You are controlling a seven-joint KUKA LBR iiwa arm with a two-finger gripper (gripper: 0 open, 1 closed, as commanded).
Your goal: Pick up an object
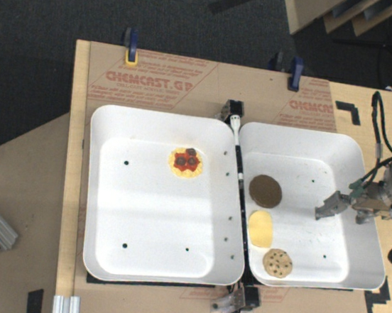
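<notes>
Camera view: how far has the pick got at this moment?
Nothing looks picked yet. The hand is over the right bin, apart from the items. The brown disc, yellow piece and cookie lie on the bin floor; the tart sits in the left bin. Reaching, grasping and lifting all remain.

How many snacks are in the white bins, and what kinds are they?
Fruit tart, left bin: 1
Dark brown round cookie, right bin: 1
Yellow oval piece, right bin: 1
Chocolate chip cookie, right bin: 1
Total: 4
</notes>
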